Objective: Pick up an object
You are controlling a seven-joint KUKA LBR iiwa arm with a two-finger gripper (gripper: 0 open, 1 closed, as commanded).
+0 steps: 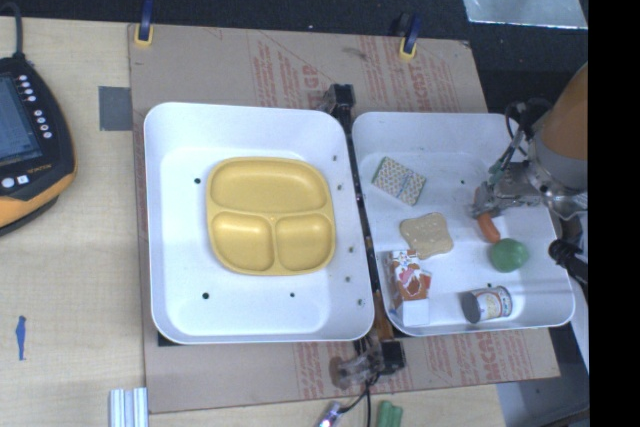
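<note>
In the right bin (455, 130) lie a patterned grey sponge (399, 180), a tan cracker-like square (427, 233), a red and white packet (409, 281), a small can on its side (487, 304), a green ball (508, 255) and a small orange piece (487, 227). My gripper (497, 198) hangs low at the bin's right side, right above the orange piece. The arm with its orange band (565, 120) comes in from the right edge.
The left bin (180, 305) holds a yellow divided plate (270, 215). A teach pendant (28, 145) lies on the bench at far left. Clamps (408, 37) pin the brown board at the back edge.
</note>
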